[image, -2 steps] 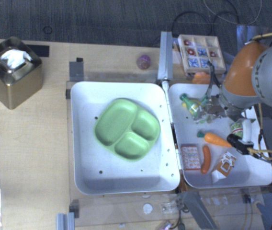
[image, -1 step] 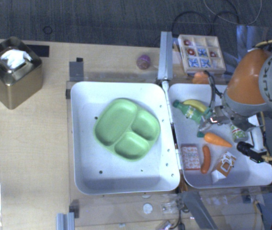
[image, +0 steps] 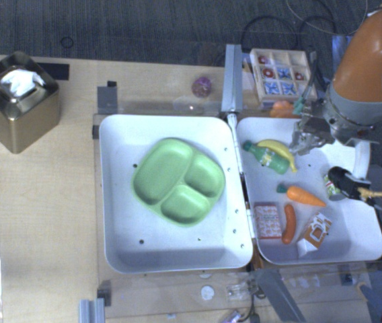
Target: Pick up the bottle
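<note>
The bottle (image: pixel 267 157) is small and green with a pale label. It lies on its side in the upper left of the right bin (image: pixel 372 244), cap toward the bin's left wall. A yellow banana (image: pixel 278 149) lies right against its far side. My gripper (image: pixel 304 141) hangs over the same bin, just right of the banana's end and about a hand's width from the bottle. Nothing shows in its grasp.
The right bin also holds a carrot (image: pixel 305 196), a sausage (image: pixel 288 223), a pink packet (image: pixel 267 221) and a small carton (image: pixel 317 230). A green divided plate (image: pixel 179 180) fills the left bin (image: pixel 120 247). A box of patterned tiles (image: pixel 278 73) stands behind the right bin.
</note>
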Robot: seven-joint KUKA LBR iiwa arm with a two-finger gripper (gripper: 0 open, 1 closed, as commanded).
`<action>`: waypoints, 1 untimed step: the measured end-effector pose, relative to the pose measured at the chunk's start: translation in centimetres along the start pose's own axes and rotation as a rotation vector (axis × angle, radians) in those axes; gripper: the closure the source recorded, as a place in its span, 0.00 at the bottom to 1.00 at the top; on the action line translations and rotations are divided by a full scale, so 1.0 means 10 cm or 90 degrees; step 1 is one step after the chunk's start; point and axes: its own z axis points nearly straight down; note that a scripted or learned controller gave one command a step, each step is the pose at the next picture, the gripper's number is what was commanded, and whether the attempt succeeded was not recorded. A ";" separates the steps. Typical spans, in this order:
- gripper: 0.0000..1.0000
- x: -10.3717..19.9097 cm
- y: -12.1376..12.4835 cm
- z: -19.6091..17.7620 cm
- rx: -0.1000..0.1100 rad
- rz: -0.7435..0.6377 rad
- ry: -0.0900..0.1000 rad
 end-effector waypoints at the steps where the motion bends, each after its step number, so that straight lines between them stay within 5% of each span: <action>1: 0.00 0.00 0.00 0.00 0.000 0.000 0.000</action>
